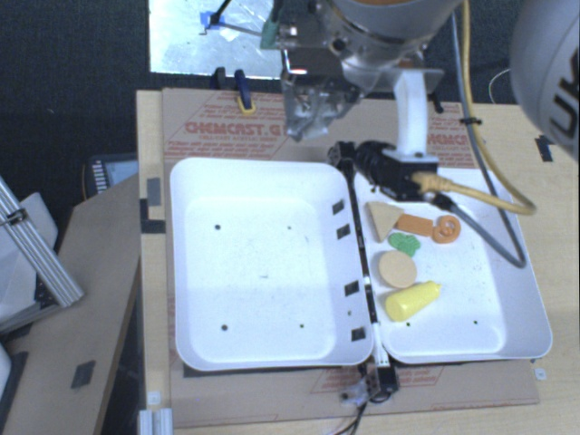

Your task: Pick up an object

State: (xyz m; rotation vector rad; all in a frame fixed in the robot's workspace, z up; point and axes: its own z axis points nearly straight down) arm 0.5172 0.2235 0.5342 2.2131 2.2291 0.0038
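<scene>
In the right bin (476, 311) lie several small items: a tan wedge (381, 218), an orange block (415, 225), an orange ring (446, 230), a green piece (404, 242), a tan round disc (397, 268) and a yellow piece (412, 299). They cluster near the bin's left side. My gripper (308, 116) hangs high over the cardboard just behind the left bin (263, 270), well away from the items. Nothing shows in it.
A divider with black clips (361, 261) runs between the two bins. Cardboard (227, 127) lies under and behind them. A yellow cable (485, 198) loops over the right bin's far side.
</scene>
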